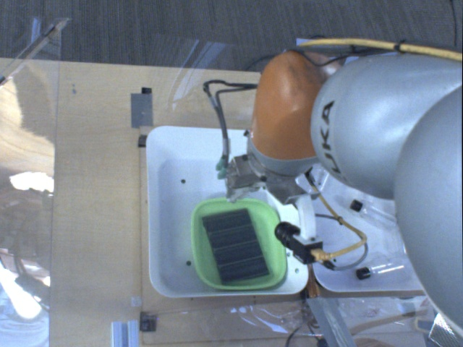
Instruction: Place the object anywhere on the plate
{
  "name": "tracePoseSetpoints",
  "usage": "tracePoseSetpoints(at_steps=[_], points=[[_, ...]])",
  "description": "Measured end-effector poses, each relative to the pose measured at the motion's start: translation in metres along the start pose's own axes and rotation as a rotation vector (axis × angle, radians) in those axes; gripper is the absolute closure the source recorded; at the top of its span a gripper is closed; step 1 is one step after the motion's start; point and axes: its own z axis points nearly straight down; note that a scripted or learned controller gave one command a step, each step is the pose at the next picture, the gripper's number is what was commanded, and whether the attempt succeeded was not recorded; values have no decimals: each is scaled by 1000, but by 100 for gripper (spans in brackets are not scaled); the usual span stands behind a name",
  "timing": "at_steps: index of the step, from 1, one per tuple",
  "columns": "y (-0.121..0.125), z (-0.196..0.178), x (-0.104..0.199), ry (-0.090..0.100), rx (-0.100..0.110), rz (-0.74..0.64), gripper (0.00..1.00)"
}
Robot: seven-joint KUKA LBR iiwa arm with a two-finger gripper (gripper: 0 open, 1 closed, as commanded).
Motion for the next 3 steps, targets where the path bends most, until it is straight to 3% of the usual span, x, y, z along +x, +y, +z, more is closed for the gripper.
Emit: tracePoseSetpoints(at_steps=[1,2,3], points=[[-6,55,-5,0,7,-209,100],[-22,73,19,1,5,-284,100],[-22,73,18,1,5,-284,0]])
